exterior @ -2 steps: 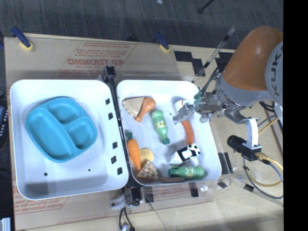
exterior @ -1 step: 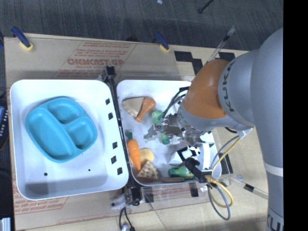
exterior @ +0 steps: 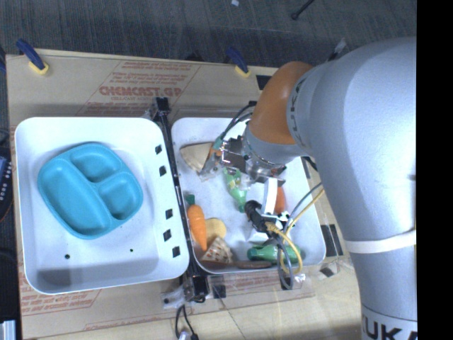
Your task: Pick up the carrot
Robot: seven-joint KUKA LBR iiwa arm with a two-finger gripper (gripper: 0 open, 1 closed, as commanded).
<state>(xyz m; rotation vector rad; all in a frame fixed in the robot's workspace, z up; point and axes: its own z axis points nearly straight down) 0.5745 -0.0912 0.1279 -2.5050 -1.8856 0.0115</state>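
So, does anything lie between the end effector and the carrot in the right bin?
Nothing visible does. The end effector hangs over the middle of the right bin, and the carrot lies by its left wall, with bare white floor between them. A yellowish piece sits close to the carrot's right side and may crowd a grasp.

Orange carrot (exterior: 197, 227), lying lengthwise along the right bin's left wall, near its front corner.
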